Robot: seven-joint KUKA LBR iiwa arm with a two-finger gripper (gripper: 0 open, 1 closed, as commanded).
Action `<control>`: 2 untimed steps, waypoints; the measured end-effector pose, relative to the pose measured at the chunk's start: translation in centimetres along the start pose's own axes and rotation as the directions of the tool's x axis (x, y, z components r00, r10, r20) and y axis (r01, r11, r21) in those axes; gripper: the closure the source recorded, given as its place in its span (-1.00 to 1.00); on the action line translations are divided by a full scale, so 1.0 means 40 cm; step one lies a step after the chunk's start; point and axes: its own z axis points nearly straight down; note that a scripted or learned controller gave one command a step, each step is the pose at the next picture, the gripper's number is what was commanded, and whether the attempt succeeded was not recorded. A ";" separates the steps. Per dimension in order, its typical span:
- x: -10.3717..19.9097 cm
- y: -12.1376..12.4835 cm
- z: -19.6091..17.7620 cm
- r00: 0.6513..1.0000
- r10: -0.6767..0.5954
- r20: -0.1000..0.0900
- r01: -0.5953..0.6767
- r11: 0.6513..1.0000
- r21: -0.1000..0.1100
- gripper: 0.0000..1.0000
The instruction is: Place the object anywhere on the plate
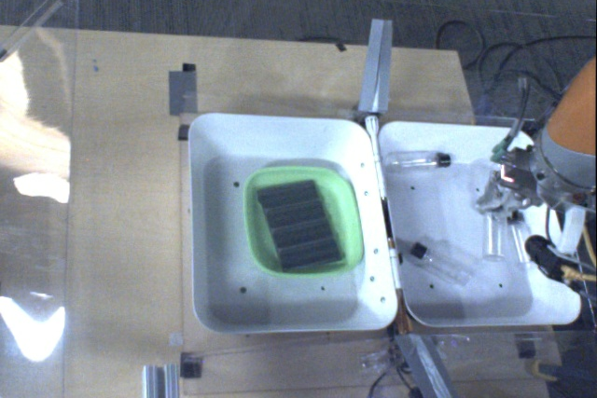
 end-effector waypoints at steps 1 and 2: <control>0.163 -0.142 0.029 0.992 -0.122 -0.002 0.122 0.992 0.004 1.00; 0.377 -0.149 0.026 0.990 -0.139 -0.002 0.139 0.990 0.001 1.00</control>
